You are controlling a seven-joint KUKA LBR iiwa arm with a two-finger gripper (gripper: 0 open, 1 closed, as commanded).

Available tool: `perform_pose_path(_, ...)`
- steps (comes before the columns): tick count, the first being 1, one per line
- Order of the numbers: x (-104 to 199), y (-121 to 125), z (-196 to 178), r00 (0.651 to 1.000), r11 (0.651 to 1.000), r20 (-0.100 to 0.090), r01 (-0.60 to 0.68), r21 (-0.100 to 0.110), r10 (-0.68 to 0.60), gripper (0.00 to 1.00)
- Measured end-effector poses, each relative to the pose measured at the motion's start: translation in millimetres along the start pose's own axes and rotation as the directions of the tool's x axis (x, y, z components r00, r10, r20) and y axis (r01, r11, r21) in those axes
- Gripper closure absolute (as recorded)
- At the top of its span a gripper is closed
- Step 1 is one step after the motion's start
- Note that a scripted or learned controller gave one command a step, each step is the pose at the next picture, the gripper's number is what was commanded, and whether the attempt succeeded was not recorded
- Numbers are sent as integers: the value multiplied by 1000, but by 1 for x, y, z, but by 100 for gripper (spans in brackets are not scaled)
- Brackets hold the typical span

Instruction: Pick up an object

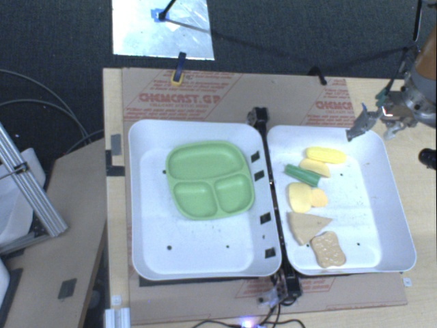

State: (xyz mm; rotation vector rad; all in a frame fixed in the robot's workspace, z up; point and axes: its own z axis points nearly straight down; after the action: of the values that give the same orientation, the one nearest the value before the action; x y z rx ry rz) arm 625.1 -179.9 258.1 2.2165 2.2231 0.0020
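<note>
The right bin (389, 203) holds several toy foods: a yellow banana-like piece (326, 155), a smaller yellow piece (315, 167), a green cylinder (302, 175), a yellow lump (300, 197) with a yellow slice (319, 198) beside it, a tan wedge (306, 225) and a brown cracker (329, 249). My gripper (375, 128) hovers over the far right corner of that bin, to the right of the banana piece and apart from it. Its fingers (357, 126) are spread open and nothing sits between them.
In the left bin (147, 238) lies a green divided plate (209, 180). A black divider with clips (268, 183) runs between the bins. Cardboard lies under both bins, and a metal frame (27, 183) stands at the left.
</note>
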Motion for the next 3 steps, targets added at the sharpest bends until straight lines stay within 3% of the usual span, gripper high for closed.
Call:
perform_pose_path(1,66,-16,58,1000,1000,-4,6,6,-6,0)
perform_pose_path(2,97,-74,141,1000,1000,-4,-2,11,2,0)
perform_pose_path(3,162,-60,69,1000,1000,-3,8,-6,-8,0)
